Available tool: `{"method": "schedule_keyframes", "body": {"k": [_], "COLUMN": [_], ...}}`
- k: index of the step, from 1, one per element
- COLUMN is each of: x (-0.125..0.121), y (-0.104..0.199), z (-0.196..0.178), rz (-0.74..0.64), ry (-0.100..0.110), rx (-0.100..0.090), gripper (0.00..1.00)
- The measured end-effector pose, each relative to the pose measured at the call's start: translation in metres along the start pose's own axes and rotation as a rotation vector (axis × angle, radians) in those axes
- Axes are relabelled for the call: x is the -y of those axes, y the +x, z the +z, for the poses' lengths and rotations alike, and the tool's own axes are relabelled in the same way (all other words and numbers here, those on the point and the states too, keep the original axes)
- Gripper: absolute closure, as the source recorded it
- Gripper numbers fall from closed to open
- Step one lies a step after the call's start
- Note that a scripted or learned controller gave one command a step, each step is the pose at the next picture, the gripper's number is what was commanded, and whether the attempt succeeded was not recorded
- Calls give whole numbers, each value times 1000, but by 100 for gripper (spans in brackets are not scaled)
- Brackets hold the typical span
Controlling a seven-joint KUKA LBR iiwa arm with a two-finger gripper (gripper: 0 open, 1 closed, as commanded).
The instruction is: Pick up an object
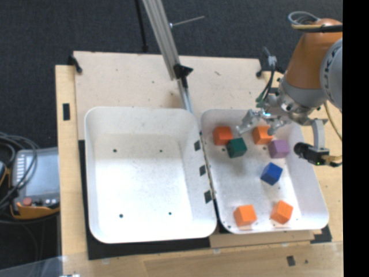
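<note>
The right bin [314,198] holds several cubes. At its far end sit an orange cube [222,135], a dark green cube [236,148], a second orange cube [262,135] and a purple cube [279,148]. A blue cube [271,173] lies mid-bin. Two more orange cubes [245,214] [282,211] rest near the front rim. My gripper [263,122] hangs over the far end, open, its fingers spread on either side of the second orange cube's far edge. Nothing is gripped between them.
The left bin [92,154] stands beside the right one. A slanted metal pole [164,33] rises behind the bins' shared edge. A black fitting on a cable [311,152] hangs at the arm's right, over the right bin's rim.
</note>
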State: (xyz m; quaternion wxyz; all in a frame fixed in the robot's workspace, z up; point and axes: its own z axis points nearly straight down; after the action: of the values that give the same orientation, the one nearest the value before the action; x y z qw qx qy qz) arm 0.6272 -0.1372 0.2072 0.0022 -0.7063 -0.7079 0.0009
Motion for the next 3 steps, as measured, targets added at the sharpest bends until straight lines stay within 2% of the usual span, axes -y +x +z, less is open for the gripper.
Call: {"method": "schedule_keyframes", "body": {"k": [1,2,3], "x": [-1,-1,-6], "y": [0,-11,-11], "z": [-3,44,83], "rz": [-1,4,-1], "ry": [-5,0,-20], "rx": [1,4,0], "gripper": [0,0,0]}}
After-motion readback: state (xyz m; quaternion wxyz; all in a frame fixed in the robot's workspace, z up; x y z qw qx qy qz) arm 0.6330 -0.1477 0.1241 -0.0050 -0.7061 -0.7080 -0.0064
